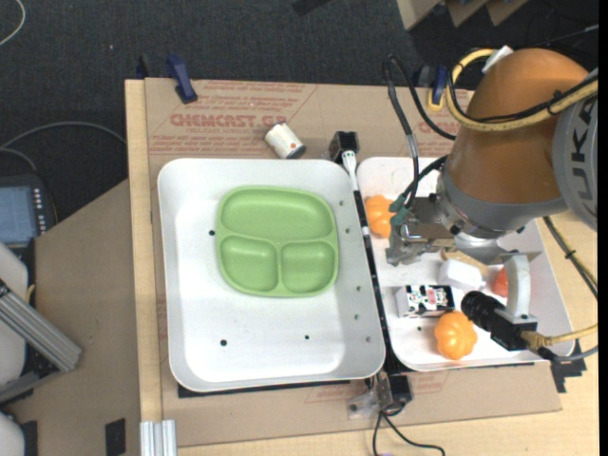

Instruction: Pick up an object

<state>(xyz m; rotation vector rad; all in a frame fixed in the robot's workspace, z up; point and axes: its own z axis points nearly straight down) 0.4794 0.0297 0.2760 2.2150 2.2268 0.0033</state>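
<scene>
My gripper (407,243) hangs low over the upper left part of the right bin (399,174), under the large orange wrist band. An orange ball-like object (377,213) lies just to its left, close to the bin's left wall. Below the gripper lies a small black-and-white box (425,299). An orange pumpkin-shaped toy (453,335) sits near the bin's front edge. A white and orange piece (514,283) rests to the right, partly hidden by the arm. A small white block (461,274) shows beneath the wrist.
The left bin (190,283) holds a green divided plate (277,240). A small white cylinder (283,141) lies on the cardboard behind the left bin. The arm covers much of the right bin's back half.
</scene>
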